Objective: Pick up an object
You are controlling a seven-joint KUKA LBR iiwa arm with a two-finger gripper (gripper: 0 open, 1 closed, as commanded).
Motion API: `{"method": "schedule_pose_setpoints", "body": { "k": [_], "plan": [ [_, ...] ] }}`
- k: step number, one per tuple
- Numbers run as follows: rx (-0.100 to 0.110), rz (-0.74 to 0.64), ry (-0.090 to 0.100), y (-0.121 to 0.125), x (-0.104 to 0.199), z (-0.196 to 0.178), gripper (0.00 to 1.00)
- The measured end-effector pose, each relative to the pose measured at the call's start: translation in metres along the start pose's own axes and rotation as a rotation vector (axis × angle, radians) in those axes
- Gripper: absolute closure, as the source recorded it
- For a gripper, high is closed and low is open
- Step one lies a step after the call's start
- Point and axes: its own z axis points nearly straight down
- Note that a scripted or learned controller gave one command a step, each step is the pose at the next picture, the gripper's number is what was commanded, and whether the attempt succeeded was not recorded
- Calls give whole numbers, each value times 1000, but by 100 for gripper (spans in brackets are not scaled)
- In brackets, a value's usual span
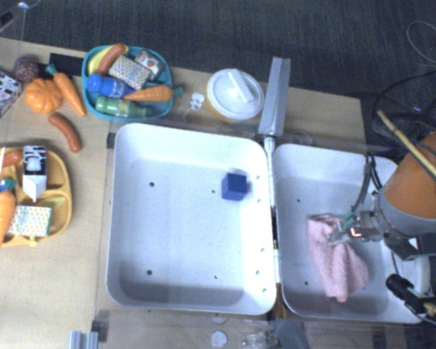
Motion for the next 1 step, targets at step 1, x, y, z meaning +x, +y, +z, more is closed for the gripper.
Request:
{"method": "schedule_pose_setpoints", "body": {
  "k": [1],
  "plan": [
    [6,-1,3,32,57,-121,100]
  ]
}}
